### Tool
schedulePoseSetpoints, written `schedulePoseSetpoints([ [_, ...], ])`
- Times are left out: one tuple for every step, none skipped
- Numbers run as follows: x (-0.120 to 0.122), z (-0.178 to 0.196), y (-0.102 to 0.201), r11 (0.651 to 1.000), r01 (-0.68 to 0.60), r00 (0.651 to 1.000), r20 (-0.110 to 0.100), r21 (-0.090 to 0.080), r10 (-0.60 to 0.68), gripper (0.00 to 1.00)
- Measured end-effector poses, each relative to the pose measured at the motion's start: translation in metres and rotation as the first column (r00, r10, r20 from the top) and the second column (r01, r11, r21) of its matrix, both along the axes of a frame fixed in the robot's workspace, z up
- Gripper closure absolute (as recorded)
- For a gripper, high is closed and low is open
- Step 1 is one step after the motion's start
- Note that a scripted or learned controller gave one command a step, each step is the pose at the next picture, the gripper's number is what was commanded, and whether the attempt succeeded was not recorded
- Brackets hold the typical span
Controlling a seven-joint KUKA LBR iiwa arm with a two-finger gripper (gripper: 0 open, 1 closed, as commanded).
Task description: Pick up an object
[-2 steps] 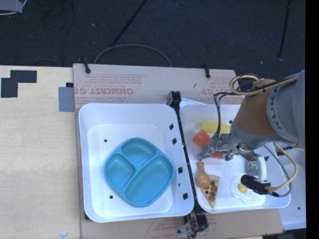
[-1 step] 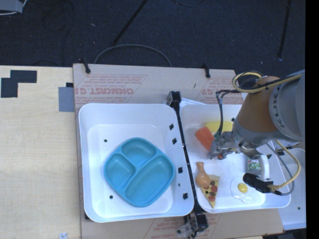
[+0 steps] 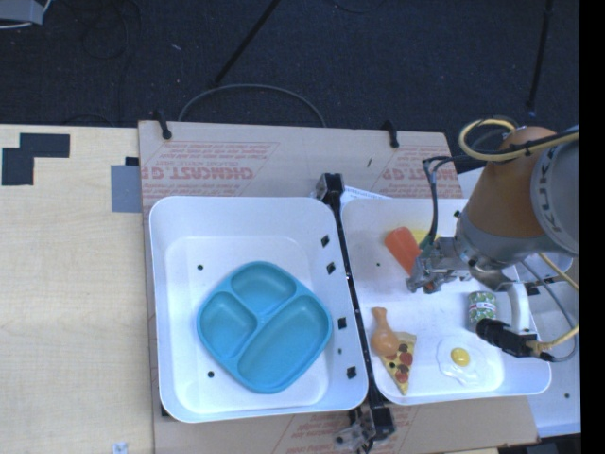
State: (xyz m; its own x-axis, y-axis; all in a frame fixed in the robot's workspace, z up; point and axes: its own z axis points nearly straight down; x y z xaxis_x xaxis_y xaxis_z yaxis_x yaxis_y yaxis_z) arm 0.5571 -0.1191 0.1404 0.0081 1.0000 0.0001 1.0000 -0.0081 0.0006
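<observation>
**End effector low in the right bin beside an orange block**

Two shallow white bins are seen side by side on the table (image 3: 76, 282). The left bin (image 3: 180, 225) is occupied by a blue divided plate (image 3: 264, 324) with three compartments, laid flat toward the bin's near right part; bare floor is left along its far and left walls.

In the right bin (image 3: 529, 378) several small toys are held. An orange block (image 3: 401, 246) is found in the far left part, tilted. A toy chicken drumstick (image 3: 383, 333) and a pizza slice (image 3: 401, 357) are set together near the divider, touching or nearly so. A fried egg (image 3: 460, 358) is placed near the front wall, and a small green can (image 3: 481, 307) stands just beyond it, toward the right.

The end effector (image 3: 427, 274) is positioned over the middle of the right bin, just beside the orange block; whether its grip is wide or narrow cannot be told. Open floor is left between the block and the drumstick. The bin's right side is covered by the arm (image 3: 515, 206).
</observation>
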Motion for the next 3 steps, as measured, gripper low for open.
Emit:
schedulePoseSetpoints([
  [0.006,0.061,-0.006,1.0,-0.011,1.0,0.003,-0.001,0.011,1.0],
  [-0.001,0.11,-0.013,1.0,-0.007,1.0,0.001,-0.001,0.007,1.0],
  [-0.014,0.106,0.037,1.0,-0.011,1.0,-0.005,0.002,0.011,1.0],
])
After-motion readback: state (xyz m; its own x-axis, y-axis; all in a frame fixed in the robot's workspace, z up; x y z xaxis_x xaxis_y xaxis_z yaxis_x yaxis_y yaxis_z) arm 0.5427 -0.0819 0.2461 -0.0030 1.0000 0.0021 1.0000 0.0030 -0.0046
